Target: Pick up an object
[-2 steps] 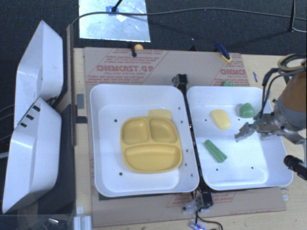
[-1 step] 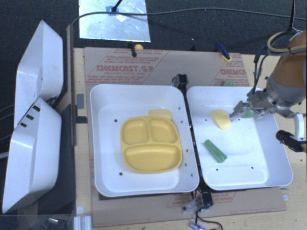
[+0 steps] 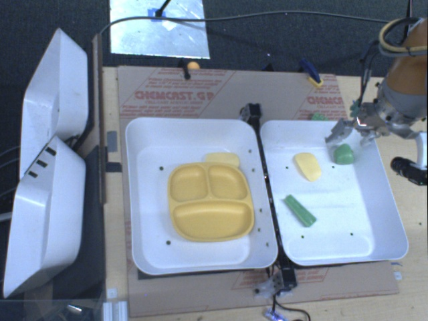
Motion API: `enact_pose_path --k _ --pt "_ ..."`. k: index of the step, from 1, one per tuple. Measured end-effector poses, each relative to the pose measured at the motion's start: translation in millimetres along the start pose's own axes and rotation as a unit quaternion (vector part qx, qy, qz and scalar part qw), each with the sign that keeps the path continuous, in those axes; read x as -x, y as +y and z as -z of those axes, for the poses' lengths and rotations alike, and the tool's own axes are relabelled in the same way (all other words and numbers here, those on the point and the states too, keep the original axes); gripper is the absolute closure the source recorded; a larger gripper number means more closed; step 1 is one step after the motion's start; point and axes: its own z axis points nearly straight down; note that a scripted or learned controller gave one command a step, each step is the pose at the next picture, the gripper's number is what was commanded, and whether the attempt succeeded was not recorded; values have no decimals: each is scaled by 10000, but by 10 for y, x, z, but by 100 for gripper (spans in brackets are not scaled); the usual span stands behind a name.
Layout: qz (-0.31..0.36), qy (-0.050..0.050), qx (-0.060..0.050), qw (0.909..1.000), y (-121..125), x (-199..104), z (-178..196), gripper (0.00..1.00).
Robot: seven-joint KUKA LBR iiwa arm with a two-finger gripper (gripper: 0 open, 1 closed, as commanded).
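While the claw [image 3: 352, 130] is hovering with its fingers spread over the right bin's [image 3: 384, 206] far edge, a green block [image 3: 344, 154] is lying just below it, ungripped. A yellow piece [image 3: 307, 166] is sitting to its left, a green stick [image 3: 300, 210] nearer the camera, and a yellow tray [image 3: 210, 201] farthest left.

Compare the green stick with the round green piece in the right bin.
The green stick is long and narrow; the round green piece is short and chunky. The stick lies near the middle of the right bin, apart from the arm; the round piece sits near the far edge, right beside the claw. Both are green and rest on the bin floor.
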Motion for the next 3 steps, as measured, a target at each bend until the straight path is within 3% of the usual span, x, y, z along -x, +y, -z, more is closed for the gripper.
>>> enact_pose_path --k 1,2,3 --pt "-25 9 -46 10000 -682 212 -680 0" --pt "-9 -3 10 10000 -943 220 -62 0" --pt "8 1 1 10000 -246 149 205 0"
